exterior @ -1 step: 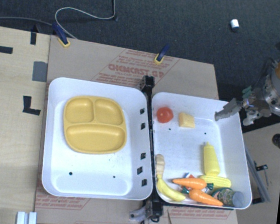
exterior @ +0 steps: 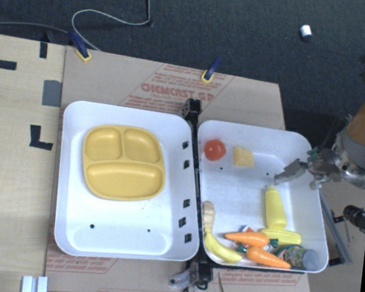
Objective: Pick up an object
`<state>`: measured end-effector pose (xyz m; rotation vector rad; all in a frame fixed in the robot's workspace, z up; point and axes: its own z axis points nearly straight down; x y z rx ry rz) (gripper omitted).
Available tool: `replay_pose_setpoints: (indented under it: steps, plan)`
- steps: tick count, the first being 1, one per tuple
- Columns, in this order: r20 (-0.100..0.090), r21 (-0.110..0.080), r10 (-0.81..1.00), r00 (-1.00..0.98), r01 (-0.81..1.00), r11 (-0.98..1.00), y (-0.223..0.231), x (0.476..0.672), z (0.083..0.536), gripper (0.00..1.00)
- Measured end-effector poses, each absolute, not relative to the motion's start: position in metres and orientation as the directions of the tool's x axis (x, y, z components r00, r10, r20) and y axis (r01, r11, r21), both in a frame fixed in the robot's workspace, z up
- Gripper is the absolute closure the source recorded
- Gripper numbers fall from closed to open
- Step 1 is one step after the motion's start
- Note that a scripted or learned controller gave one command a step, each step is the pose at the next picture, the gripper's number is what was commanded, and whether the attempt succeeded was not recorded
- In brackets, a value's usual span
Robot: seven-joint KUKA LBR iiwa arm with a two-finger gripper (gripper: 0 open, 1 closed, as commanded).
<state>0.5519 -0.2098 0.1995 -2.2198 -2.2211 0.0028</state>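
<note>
My gripper (exterior: 296, 180) hangs over the right part of the right bin (exterior: 263, 135), open with nothing between its fingers. Just below its left finger lies a yellow bottle-shaped piece (exterior: 274, 208). A red tomato (exterior: 214, 149) and a yellow cheese block (exterior: 243, 157) rest at the bin's far left. Along the near edge lie two orange carrots (exterior: 257, 245), a banana (exterior: 219, 247), a corn cob (exterior: 282, 237) and a dark can (exterior: 301, 257).
The left bin (exterior: 72, 181) holds a yellow divided plate (exterior: 125, 163). Black clips sit along the ridge between the bins (exterior: 192, 176). Cardboard lies under both bins, and a cable loops at the back left.
</note>
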Motion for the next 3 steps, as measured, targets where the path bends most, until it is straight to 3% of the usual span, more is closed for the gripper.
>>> replay_pose_setpoints:
  steps: [1, 2, 3]
  plan:
    - [0.005, 0.001, 1.0, -0.004, 1.0, 0.004, -0.22, 0.516, 0.094, 0.0]
    - [0.008, -0.002, 1.0, -0.004, 1.0, 0.004, -0.219, 0.565, 0.086, 0.0]
    - [-0.001, 0.004, 1.0, -0.002, 1.0, 0.002, -0.171, 0.548, 0.086, 0.0]
